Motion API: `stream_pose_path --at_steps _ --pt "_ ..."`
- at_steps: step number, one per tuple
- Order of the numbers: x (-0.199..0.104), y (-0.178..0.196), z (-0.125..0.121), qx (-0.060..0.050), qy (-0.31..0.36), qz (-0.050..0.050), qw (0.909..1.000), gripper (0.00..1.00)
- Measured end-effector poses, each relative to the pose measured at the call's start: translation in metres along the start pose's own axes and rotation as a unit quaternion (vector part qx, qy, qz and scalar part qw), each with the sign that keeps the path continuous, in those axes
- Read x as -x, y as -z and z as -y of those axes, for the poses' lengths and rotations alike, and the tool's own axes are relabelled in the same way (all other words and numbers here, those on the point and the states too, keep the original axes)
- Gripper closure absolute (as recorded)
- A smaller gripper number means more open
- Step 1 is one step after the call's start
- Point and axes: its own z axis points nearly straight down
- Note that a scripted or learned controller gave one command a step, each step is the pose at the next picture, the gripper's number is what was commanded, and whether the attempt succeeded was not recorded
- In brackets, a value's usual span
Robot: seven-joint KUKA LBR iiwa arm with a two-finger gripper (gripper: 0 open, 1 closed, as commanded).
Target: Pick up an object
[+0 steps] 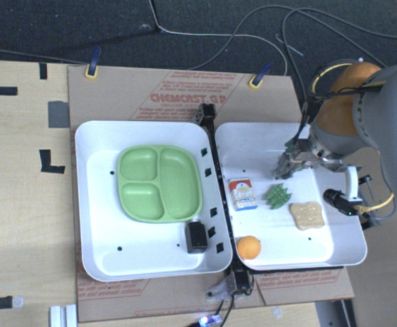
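In the right bin [266, 138] lie a small red-and-white carton [242, 194], a green leafy toy [278, 196], a tan slice of bread [307, 215] and an orange [249, 247]. My gripper [287, 167] hangs over the right bin's middle, just above and to the right of the green leafy toy. Nothing shows between its fingers. The grey arm with its orange band [344, 104] comes in from the right.
The left bin [96, 142] holds a green divided plate [161, 184] and a small black block [196, 237] near its front right corner. A black divider with clips runs between the bins. Cables lie on the dark surface behind the bench.
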Motion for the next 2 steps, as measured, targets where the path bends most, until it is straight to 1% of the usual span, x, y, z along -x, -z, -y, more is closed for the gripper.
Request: stream_pose_path --at_steps 1,2 --pt "-0.007 0.047 -0.007 -0.001 0.0 -0.002 1.0 1.0" --pt "-0.008 0.091 -0.013 -0.001 -0.001 -0.002 1.0 1.0"
